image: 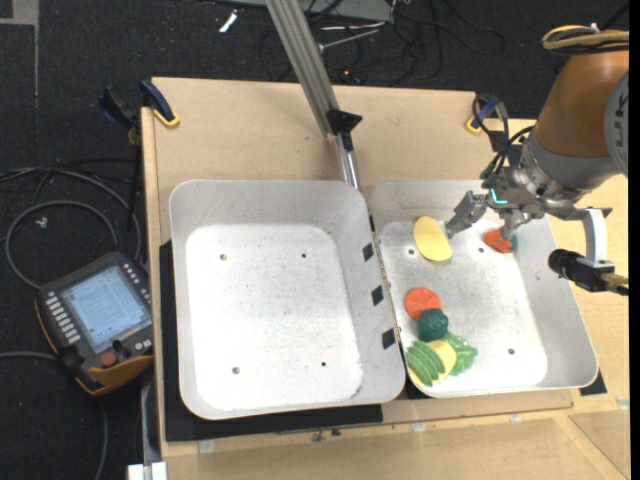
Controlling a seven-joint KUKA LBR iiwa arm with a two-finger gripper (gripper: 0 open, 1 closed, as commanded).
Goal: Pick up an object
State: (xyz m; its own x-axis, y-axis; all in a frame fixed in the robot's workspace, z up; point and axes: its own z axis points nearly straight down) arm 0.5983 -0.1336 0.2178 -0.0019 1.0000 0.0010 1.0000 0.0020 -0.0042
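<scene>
White, shallow and rectangular, the two bins sit side by side on the tan bench [250, 128]; the left bin [200, 208] lies toward the bench's left edge and the right bin [540, 358] toward its right edge. The gripper [487, 224] hangs over the far part of the right bin, its jaws spread apart with nothing between them. A small red object [497, 239] lies just beside one fingertip, near the bin's far right corner. A yellow oval piece [432, 239] rests near the other fingertip, toward the bin's far left corner. Along the bin's left wall lie an orange ball [422, 300], a dark green ball [432, 324] touching it, and a green-and-yellow cluster [438, 358] at the near left corner.
</scene>
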